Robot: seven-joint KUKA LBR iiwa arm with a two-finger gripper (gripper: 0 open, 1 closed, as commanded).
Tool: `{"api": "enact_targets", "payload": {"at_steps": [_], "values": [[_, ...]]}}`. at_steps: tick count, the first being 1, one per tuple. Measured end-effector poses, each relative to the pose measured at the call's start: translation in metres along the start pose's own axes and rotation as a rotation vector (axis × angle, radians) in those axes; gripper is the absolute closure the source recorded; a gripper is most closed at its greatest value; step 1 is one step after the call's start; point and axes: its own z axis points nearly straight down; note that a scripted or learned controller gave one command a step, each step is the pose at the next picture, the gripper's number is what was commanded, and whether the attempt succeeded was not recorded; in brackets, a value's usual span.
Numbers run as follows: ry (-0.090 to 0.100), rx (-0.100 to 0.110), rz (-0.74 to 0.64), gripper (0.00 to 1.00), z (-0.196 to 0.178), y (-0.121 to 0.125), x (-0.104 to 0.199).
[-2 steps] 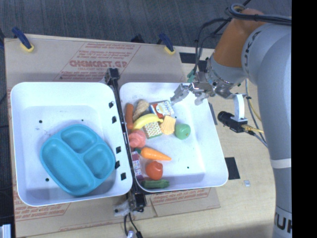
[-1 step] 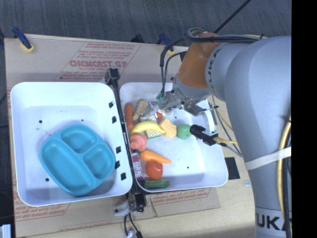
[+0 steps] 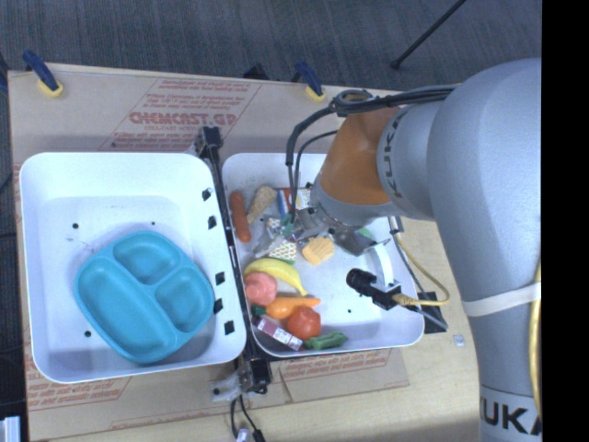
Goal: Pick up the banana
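- Camera view: the curved yellow plastic banana (image 3: 276, 271) lies in the right-hand shallow white bin (image 3: 405, 331), squeezed between a pink round toy fruit (image 3: 260, 288) and an orange toy carrot (image 3: 293, 304), with a red toy tomato (image 3: 304, 322) just below.
- The grey arm's two-finger gripper (image 3: 293, 231) hangs just above-right of the banana, over a waffle-patterned piece (image 3: 284, 250).
- Honestly can't tell how the jaws stand, the wrist hides them, and I see nothing held.
- My take: come down across the banana's narrow middle, clear of the pink fruit, and lift straight up.
- The blue divided plastic tray (image 3: 143, 293) sits alone in the left bin (image 3: 37, 191).
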Motion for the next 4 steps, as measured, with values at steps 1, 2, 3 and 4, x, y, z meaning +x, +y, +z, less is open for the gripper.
{"api": "enact_targets", "payload": {"at_steps": [1,2,3,4], "values": [[0.001,0.000,-0.117,0.00,0.000,-0.050,0.003],[0.000,-0.001,-0.141,0.00,0.000,-0.089,0.021],[0.000,-0.001,-0.145,1.00,-0.010,-0.089,0.021],[0.002,0.000,-0.297,1.00,0.000,-0.091,0.030]]}}
